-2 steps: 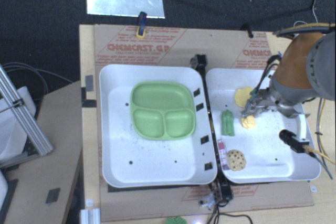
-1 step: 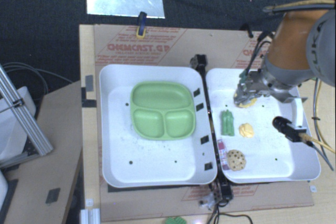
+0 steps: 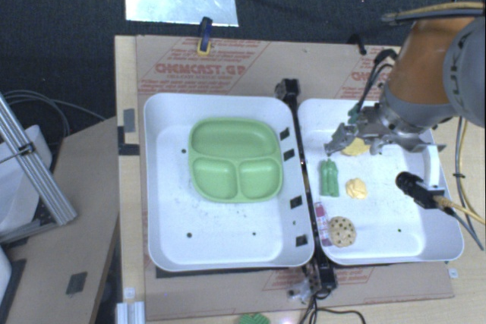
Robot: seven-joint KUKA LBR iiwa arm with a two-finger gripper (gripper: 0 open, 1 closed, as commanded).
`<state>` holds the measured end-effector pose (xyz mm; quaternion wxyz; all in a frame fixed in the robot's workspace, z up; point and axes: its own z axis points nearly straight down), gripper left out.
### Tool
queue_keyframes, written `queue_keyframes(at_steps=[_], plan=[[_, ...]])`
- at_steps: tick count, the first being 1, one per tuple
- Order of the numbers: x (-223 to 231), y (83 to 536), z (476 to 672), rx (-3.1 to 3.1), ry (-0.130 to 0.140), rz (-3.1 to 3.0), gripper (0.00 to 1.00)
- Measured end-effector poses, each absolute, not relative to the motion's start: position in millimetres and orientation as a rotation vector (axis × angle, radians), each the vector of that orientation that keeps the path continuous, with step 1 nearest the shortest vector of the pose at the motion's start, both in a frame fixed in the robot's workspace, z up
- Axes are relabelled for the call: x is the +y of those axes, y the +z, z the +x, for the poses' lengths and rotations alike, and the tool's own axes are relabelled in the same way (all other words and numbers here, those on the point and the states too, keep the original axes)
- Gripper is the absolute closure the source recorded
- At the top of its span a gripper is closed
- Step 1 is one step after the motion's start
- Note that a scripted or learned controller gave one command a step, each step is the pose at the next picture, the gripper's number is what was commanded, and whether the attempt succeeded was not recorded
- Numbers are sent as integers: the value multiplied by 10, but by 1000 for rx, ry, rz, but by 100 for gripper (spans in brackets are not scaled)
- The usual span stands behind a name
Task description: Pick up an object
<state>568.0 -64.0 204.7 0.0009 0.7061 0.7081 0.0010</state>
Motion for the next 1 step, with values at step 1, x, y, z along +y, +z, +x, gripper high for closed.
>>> queue_keyframes(at_steps=[1], plan=[[-1092,1361,5789,2220,-5,2224,0]])
